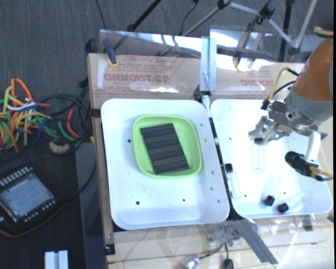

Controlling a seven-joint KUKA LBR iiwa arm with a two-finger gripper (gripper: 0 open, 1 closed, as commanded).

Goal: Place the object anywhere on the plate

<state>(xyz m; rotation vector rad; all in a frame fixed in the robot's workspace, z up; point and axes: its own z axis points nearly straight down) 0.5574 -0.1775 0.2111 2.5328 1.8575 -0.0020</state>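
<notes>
Dark grey ribbed rectangular block [164,148] lies flat on the lime-green square plastic plate [141,129], roughly centred, long side running top-to-bottom with a slight tilt; judged placed, task looks done. Plate sits mid-floor of the left shallow white bin [119,206], so the block is well inside both rims. Right of the plate, across the divider, the metal two-finger pincer [261,137] hangs over the right shallow white bin [235,116] with nothing visible between its tips; gap can't be resolved, so open/closed unknown. Small black caps [275,204] and clear tubes lie low-right of the plate, likely leftover clutter.
</notes>
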